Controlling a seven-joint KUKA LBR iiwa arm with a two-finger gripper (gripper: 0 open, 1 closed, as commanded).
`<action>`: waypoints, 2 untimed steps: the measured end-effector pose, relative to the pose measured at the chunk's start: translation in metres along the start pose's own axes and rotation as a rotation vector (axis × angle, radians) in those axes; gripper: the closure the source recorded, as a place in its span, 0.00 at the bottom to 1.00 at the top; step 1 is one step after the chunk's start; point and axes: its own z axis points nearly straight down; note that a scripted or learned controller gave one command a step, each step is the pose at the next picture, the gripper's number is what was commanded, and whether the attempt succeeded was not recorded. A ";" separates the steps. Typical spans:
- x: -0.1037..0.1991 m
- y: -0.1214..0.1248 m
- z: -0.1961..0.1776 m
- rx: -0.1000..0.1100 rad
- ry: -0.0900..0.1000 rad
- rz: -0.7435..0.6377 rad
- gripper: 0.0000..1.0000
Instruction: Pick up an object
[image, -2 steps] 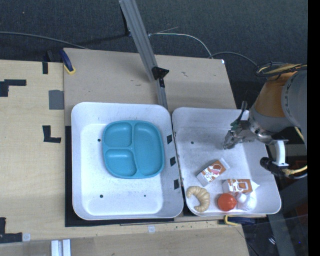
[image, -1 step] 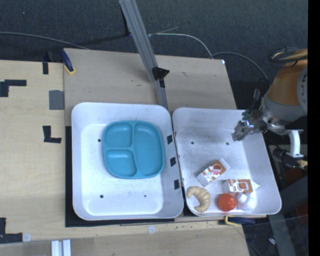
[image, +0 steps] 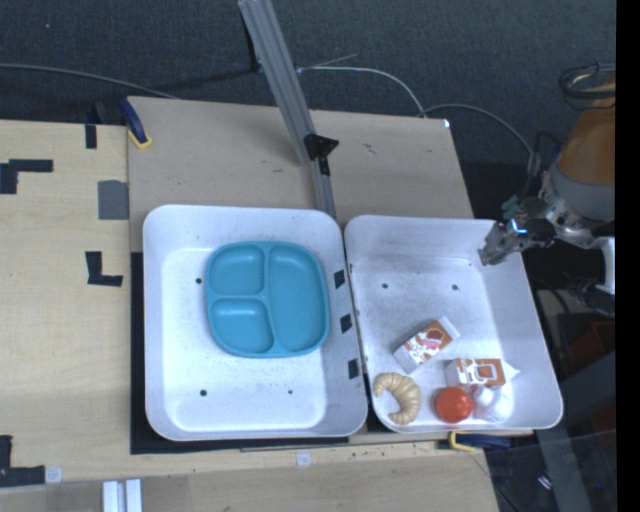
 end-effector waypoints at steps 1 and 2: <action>0.049 -0.008 0.007 0.007 0.002 -0.003 1.00; 0.102 -0.022 0.004 0.007 0.003 -0.005 1.00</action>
